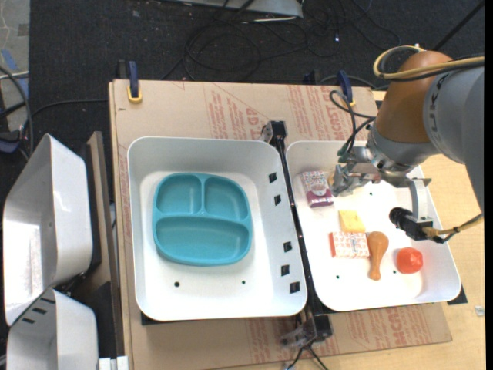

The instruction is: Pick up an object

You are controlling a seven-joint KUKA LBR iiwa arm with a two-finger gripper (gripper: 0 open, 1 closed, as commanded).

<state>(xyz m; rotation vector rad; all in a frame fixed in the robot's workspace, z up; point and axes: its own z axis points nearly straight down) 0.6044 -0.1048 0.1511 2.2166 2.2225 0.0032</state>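
Both bins (208,149) look like smooth, glossy white plastic. The teal plate (202,218) is smooth plastic with a soft sheen. The counter (231,106) is matt brown cardboard with red print. The arm (454,106) has a smooth grey shell. The tomato (409,260) looks like glossy red plastic.
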